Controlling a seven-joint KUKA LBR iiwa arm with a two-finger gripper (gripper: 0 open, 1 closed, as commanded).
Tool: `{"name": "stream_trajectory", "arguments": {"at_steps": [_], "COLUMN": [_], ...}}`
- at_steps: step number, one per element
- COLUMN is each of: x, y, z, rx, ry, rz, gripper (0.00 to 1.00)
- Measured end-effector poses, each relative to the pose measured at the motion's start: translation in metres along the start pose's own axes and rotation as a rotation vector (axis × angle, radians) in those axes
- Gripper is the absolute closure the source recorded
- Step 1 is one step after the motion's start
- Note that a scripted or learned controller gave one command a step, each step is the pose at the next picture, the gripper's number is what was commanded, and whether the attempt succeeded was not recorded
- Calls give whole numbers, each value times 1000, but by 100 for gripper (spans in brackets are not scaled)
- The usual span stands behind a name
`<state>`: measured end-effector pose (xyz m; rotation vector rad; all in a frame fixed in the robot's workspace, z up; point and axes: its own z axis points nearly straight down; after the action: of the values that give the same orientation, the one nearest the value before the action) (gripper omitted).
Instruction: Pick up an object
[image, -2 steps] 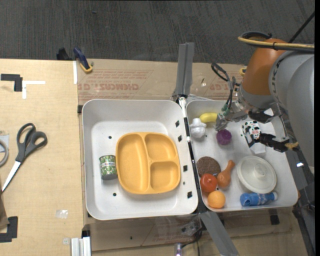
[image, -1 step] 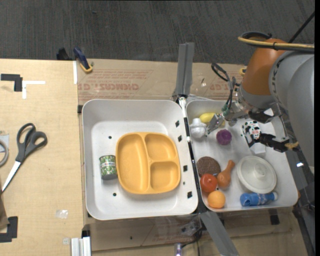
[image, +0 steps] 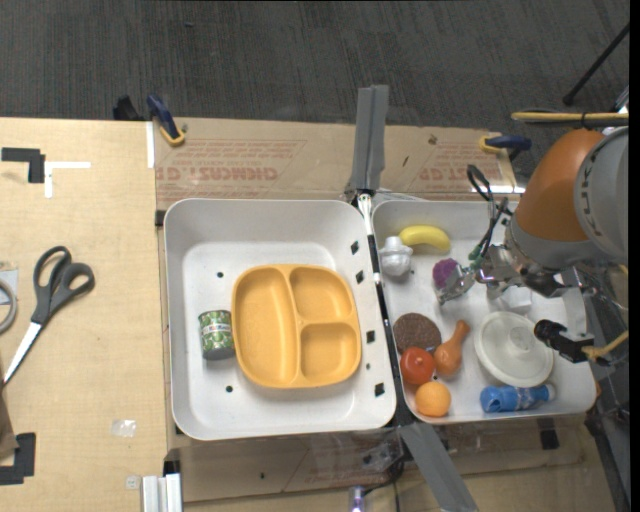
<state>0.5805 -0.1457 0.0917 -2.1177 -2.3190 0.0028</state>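
The right bin (image: 470, 208) holds several small objects: a yellow banana (image: 424, 237), a silvery-white piece (image: 396, 261), a purple piece (image: 445, 270), a brown disc (image: 417, 329), a red tomato (image: 417, 364), an orange (image: 432, 399), an orange-brown drumstick shape (image: 454, 345), a white round lid (image: 514, 347) and a blue item (image: 514, 398). My gripper (image: 461, 283) hangs low in this bin, just right of the purple piece and above the drumstick shape. I see nothing between its tips.
The left bin (image: 190, 400) carries a yellow divided plate (image: 297, 325) and a green can (image: 215, 333) beside it. Scissors (image: 48, 291) lie on the bench at the far left. The arm's orange band (image: 563, 186) and cables crowd the right bin's far right side.
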Motion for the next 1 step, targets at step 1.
{"name": "stream_trajectory", "arguments": {"at_steps": [1], "x": [30], "y": [55], "z": [-1], "rx": [-2], "ry": [-1], "rz": [133], "gripper": [0]}}
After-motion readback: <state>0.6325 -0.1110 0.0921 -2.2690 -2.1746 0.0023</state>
